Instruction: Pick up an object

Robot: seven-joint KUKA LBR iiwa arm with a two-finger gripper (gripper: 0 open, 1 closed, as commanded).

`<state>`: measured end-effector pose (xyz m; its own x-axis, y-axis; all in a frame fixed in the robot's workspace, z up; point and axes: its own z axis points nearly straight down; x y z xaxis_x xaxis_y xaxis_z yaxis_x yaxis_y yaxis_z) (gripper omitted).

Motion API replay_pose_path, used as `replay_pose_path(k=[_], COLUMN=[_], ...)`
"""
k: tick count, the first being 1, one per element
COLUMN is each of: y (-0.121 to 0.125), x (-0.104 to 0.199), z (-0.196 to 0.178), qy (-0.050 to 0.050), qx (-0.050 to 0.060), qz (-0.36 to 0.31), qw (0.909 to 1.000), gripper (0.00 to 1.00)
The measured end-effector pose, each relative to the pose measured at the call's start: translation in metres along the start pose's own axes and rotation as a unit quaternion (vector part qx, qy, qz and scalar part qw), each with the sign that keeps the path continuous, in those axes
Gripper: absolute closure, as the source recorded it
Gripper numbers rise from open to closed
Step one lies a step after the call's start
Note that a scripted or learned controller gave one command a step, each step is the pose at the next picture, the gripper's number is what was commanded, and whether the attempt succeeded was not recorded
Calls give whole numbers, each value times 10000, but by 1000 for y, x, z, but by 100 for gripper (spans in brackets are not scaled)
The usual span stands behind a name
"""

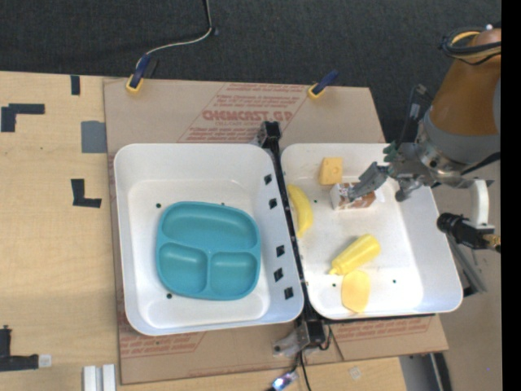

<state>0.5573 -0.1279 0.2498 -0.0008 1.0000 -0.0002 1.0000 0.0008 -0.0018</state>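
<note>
The gripper [348,192] sits low in the right bin [423,243], its dark fingers slanting down to the left from the grey wrist. Whether they are spread or closed cannot be told — the tips merge with a small brownish-and-white object [356,200] lying right under them, and nothing shows clearly between them.

Just above and left of the tips lies a yellow block [330,170], squarish with a rough, cheese-like face, close but apart. Further left, against the bin's wall, a smooth banana [300,208] curves along the divider [281,218]. Below the gripper rests a yellow cylinder [356,254], glossy plastic, tilted; just below it, touching or nearly so, is a flat rounded yellow piece [355,291].

Well to the left, past the black clipped divider, the left bin [138,177] holds a teal plate [209,249] — matte, rounded, with three compartments. Both bins are shallow white plastic on a cardboard sheet [236,112] printed in red.
</note>
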Motion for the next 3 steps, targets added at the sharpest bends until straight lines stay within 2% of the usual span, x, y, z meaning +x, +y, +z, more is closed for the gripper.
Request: replay_pose_path(k=[1, 2, 3], y=[64, 103, 112], x=[-12, -59, -6], z=[19, 103, 166], qy=[-5, -16, -5], qx=[-21, -19, -7], qz=[-11, 2, -10], qw=[10000, 10000, 10000], gripper=[0, 0, 0])
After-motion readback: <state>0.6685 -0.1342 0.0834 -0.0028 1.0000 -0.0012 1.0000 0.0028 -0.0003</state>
